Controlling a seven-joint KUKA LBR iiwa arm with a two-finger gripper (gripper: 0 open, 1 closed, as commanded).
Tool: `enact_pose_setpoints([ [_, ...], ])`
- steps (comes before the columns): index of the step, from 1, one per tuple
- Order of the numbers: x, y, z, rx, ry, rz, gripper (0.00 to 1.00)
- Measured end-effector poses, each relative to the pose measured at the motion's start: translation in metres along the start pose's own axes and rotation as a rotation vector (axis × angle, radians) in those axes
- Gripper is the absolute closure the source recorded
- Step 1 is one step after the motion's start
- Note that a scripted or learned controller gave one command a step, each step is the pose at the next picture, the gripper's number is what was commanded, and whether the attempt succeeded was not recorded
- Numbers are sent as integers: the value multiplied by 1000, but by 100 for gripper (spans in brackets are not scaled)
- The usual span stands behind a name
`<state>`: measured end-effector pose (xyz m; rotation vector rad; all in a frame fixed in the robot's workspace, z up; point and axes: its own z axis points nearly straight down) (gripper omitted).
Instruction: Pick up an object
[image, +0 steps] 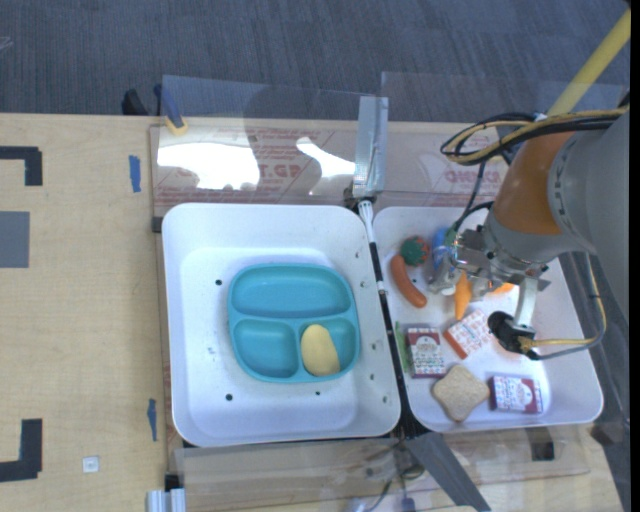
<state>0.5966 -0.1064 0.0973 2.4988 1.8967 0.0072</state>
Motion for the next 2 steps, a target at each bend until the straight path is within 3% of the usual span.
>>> enact_pose_setpoints([
  [1,52,38,-96,17,-2,3,100],
  [2,38,48,-79,41,-6,-233,100],
])
